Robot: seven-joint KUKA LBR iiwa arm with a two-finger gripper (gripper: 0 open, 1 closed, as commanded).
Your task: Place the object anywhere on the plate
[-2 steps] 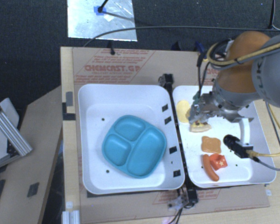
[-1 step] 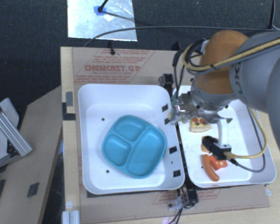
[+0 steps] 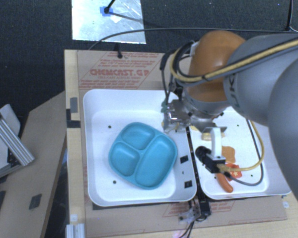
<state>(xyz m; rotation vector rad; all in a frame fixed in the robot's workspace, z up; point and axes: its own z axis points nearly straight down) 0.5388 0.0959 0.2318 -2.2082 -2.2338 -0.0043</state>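
The tool (image 3: 175,118) hangs over the seam where the two bins meet, just off the upper right edge of the blue plate (image 3: 141,155). The wrist hides its tip, so I cannot tell whether it is apart, together or clamped on anything.

The likeliest thing to be moved is a small carrot (image 3: 225,182) lying in the right bin (image 3: 270,182) near its front wall, with a flatter orange piece (image 3: 229,152) just behind it. From the tool the carrot lies toward the lower right of the view, on the far side from the plate, and its long axis runs at a slant, upper left to lower right. The plate sits in the left bin (image 3: 97,133) with nothing on it, so I judge the placing not yet done.
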